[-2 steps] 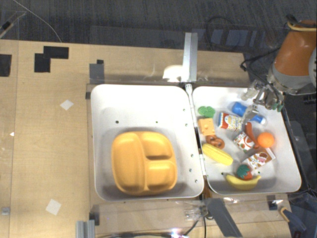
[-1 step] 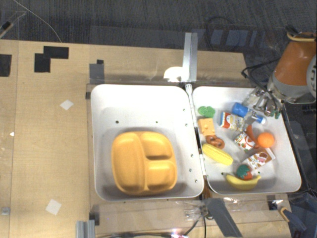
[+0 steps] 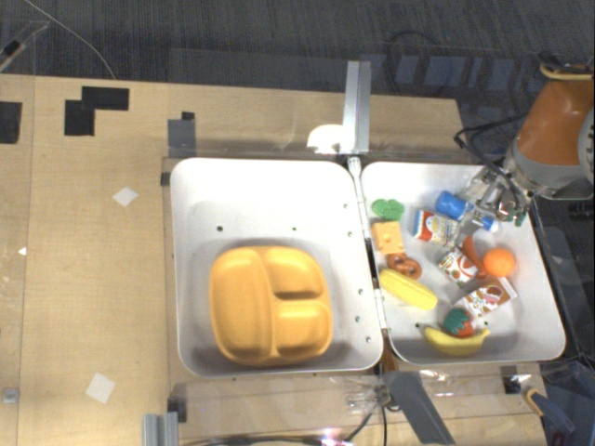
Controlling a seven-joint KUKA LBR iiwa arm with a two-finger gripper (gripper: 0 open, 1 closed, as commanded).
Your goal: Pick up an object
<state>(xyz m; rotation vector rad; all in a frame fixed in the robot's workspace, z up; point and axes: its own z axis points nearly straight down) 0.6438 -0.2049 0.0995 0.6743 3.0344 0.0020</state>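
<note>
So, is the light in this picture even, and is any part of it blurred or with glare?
In the camera view, light is soft and fairly even; the yellow tray casts a faint shadow on the left bin. A small bright glare sits at the bottom edge. The gripper looks slightly blurred; the toys in the right bin are small but readable.

One fixed camera looks down at a slant from above the table [image 3: 84,277], taking in both white bins [image 3: 270,179] from moderately far.

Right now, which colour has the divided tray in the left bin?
The divided tray is yellow-orange all over, seen best in the camera view.
</note>
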